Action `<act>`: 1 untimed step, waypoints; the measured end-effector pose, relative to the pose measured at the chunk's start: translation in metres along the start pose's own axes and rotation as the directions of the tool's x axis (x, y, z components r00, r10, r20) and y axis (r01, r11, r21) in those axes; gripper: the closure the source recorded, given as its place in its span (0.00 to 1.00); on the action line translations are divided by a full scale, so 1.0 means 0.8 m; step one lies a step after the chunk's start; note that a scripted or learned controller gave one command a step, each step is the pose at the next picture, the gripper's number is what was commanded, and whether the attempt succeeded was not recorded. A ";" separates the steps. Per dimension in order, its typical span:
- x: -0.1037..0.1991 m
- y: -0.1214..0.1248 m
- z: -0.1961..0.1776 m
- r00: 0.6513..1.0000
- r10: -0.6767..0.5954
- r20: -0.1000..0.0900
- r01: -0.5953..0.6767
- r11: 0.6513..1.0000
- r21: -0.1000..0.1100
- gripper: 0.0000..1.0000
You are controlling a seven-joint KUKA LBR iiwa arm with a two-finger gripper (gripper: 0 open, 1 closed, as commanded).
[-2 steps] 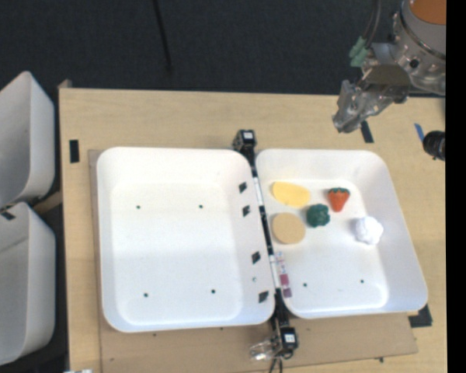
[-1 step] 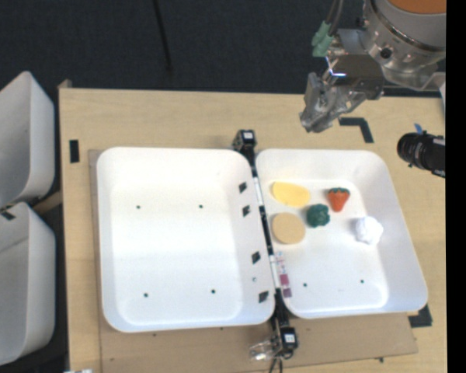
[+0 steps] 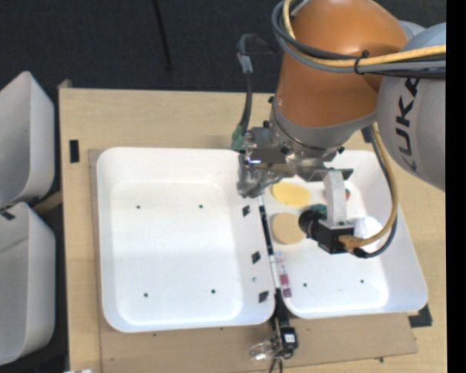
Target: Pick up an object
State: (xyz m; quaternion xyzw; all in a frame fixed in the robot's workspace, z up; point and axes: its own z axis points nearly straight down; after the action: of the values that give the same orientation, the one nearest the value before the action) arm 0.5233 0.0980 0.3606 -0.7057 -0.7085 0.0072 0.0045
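We saw the arm (image 3: 338, 61) reach in from the right and bend steeply down over the right bin (image 3: 373, 286) — its orange band filling the top of the view. The table (image 3: 159, 115) carried both bins; the left bin (image 3: 171, 235) lay beside it. The pincer (image 3: 252, 179) hung at the right bin's inner edge, its state something we could not tell. A yellow disc (image 3: 291, 194) and a tan disc (image 3: 286, 229) lay just beside it.

Wooden bench (image 3: 78, 231) (dark floor (image 3: 101, 22))
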 end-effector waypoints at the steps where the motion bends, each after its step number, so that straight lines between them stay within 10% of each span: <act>1: 0.005 -0.044 -0.060 1.000 -0.001 -0.005 0.001 1.000 -0.020 1.00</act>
State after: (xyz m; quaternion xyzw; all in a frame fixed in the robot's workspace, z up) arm 0.4888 0.1018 0.4095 -0.7055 -0.7087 -0.0017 -0.0008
